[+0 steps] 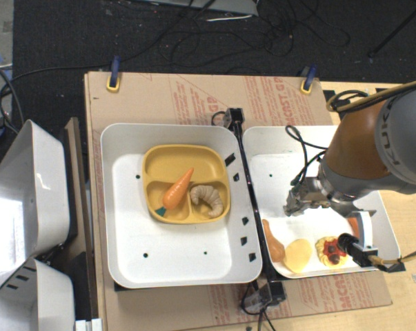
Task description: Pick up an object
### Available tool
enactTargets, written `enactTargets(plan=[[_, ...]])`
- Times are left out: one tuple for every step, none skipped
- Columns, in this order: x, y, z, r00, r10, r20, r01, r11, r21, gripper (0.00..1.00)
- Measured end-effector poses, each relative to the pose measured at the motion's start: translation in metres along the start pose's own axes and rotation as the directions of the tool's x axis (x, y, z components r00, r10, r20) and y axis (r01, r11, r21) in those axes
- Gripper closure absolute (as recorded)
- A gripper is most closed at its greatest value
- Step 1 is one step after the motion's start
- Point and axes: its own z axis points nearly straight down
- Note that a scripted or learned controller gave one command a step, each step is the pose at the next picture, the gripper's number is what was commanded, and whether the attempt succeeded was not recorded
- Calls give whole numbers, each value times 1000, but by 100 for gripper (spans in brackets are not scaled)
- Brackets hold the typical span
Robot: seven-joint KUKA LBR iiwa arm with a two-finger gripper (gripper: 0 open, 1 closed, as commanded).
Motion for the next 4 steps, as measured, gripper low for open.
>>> enactTargets(plan=[[2,-1,-43,1000,-6,1,6,1000,-4,100],[7,-7,-101,1000,-8,1,8,1000,-6,100],[7,-6,-154,1000,-8,2,8,1000,-7,100],[57,8,-141,1000,-11,-1,11,1000,0,100]])
